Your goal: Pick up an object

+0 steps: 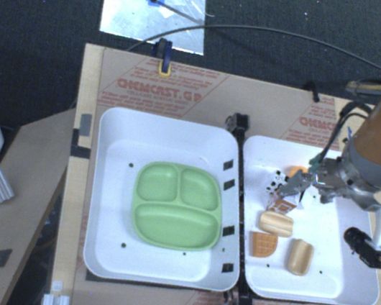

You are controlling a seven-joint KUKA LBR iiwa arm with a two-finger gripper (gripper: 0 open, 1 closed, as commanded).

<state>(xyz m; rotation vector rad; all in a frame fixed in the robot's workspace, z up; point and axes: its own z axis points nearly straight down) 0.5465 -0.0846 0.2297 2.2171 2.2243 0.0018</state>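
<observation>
My gripper [299,183] hangs over the upper left part of the right bin [349,286], on the arm that comes in from the right. Just below its tip lies a small orange-and-white packet [283,204]. An orange piece [294,171] sits right behind the gripper, partly hidden by it. Further toward the front lie a pale bread roll [275,222], a brown waffle [264,244] and a tan bun [299,256]. Nothing visibly hangs from the gripper.
The left bin [118,172] holds a green divided plate [178,206]. A small black-dotted white thing [276,178] lies near the right bin's left wall. Black clips line the ridge between the bins [232,214].
</observation>
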